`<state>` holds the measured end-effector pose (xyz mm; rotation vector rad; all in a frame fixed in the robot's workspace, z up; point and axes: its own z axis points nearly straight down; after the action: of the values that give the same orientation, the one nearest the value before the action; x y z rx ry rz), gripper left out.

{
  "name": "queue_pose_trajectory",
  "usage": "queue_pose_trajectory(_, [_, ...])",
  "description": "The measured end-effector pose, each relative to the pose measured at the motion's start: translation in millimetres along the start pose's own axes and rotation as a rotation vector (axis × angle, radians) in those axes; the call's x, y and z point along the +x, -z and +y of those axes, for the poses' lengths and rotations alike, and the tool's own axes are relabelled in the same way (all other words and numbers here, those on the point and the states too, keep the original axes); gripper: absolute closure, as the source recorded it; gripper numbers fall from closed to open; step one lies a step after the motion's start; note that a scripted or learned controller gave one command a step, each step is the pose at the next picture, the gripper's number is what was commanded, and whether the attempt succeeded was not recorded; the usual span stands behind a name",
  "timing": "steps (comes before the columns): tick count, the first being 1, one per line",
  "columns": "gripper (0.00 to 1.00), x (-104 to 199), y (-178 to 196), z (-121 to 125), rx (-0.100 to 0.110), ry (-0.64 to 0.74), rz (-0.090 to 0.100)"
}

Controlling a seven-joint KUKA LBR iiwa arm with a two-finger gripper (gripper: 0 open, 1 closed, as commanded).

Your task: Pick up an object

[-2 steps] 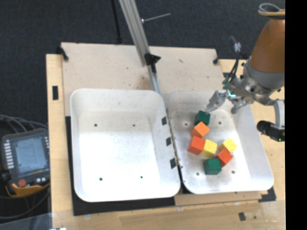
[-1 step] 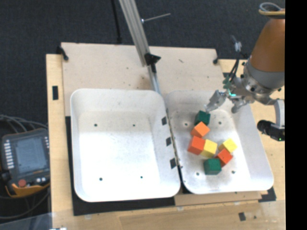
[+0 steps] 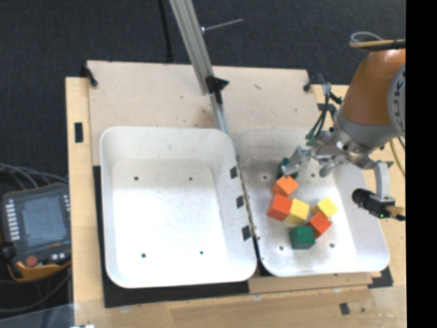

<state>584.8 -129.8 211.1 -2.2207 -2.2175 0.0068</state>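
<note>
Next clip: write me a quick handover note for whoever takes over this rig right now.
Gripper: over the upper part of the right bin, just above the block pile; nothing visibly held.
Blocks, all in the right bin: small orange block, larger orange block, two yellow blocks, red-orange block, green block, bunched together.
The left bin holds no blocks.
Done: nothing picked yet.
Left: grasp one block and lift; the small orange block is nearest.

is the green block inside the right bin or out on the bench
Inside. The green block lies on the floor of the right bin, within its rim, beside the red block.
</note>
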Motion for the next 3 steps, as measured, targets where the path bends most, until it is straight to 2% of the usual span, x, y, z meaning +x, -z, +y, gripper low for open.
queue_pose_trajectory(1, [0.0,-8,-53,8,-0.001,-0.001,-0.001])
queue_pose_trajectory(2, [0.0,0,-101,9,-0.001,-0.001,0.0])
queue_pose_trajectory(3, [1.0,-1,-88,10,-0.008,-0.009,0.0])
